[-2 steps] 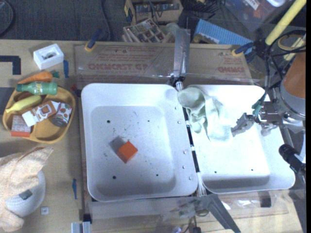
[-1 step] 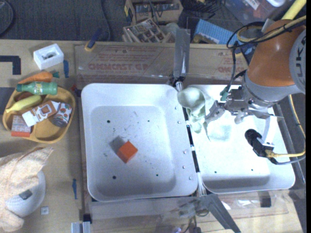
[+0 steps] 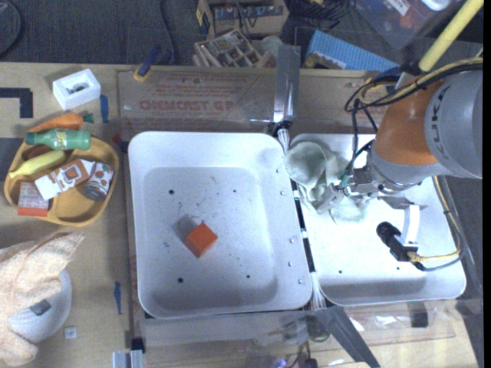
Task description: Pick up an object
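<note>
An orange block point(image 3: 202, 240) lies in the left white bin point(image 3: 153, 159), a little left of its middle. A pale, see-through crumpled thing point(image 3: 308, 165) sits in the right bin point(image 3: 437, 282) at its far left corner. My gripper point(image 3: 343, 190) is low over the right bin, just right of that pale thing and close to or touching it. The grey arm with its orange band point(image 3: 410, 136) reaches in from the right above it. What lies under the gripper's tip is blurred.
A black part with a yellow cable point(image 3: 397, 241) hangs over the right bin's middle. A yellow bowl of packets and toy food point(image 3: 60, 179) stands left of the bins, with a cloth point(image 3: 38, 274) below it. A ridge separates the two bins.
</note>
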Robot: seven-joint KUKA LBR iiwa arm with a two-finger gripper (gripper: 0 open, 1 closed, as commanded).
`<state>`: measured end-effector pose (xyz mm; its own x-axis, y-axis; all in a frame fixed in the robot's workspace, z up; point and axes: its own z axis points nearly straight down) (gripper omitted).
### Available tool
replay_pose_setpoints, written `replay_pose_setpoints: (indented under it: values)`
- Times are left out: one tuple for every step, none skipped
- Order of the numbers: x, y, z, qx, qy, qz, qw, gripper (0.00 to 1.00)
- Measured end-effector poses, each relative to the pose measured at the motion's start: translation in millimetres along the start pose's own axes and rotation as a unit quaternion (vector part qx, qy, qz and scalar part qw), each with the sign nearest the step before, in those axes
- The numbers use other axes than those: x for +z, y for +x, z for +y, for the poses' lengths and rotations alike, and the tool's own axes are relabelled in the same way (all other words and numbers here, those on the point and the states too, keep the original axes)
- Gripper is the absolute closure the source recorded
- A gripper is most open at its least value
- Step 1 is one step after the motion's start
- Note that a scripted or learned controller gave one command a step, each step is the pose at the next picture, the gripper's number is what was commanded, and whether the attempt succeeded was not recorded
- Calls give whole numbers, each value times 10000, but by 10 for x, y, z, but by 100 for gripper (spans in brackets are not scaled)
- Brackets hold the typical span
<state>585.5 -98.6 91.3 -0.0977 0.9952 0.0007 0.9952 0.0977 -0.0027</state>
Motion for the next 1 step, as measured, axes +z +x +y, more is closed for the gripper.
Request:
replay_pose_setpoints:
  values:
    - [-73, -28, 1, 24, 0, -8, 10000, 100]
